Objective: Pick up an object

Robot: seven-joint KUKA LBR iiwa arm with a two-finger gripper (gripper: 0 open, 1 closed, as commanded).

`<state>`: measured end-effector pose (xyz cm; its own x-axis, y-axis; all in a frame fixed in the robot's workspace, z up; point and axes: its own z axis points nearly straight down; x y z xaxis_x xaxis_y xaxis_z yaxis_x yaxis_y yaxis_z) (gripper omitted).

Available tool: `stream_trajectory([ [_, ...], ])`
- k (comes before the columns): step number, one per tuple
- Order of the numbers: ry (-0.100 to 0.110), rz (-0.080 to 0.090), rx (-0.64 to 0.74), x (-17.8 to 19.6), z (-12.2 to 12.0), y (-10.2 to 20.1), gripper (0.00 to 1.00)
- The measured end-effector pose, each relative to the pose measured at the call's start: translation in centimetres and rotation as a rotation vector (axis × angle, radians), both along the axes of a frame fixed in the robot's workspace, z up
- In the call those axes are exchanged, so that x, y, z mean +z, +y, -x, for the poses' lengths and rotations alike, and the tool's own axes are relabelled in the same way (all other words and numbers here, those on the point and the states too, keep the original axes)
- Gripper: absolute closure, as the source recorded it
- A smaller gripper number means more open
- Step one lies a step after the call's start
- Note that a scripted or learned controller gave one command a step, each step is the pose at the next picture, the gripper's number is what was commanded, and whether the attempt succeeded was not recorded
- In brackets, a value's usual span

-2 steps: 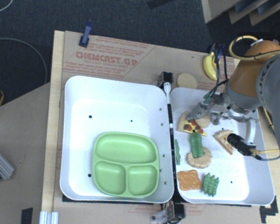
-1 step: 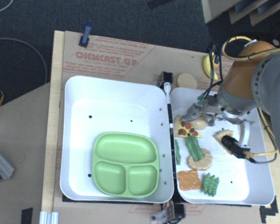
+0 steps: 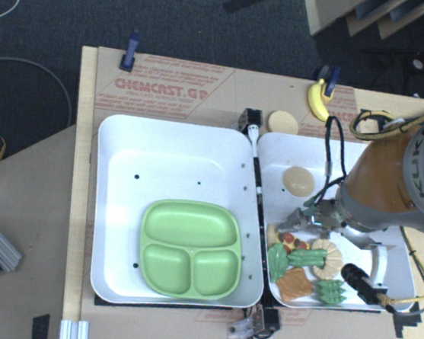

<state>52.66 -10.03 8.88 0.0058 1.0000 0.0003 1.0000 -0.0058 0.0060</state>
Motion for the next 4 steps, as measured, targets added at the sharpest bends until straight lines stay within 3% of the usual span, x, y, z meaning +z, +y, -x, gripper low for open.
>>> stream_trajectory([
  [1,-0.004,-0.001,0.005,1.0,-0.4,0.2,1.0],
  [2,0.0,-0.004,0.017,10.1,4.1,11.6,1.0],
  [3,0.009,-0.001,0.006,9.6,4.8,11.7,1.0],
  [4,-0.013,-0.007,0.017,30.3,4.6,21.5,1.0],
])
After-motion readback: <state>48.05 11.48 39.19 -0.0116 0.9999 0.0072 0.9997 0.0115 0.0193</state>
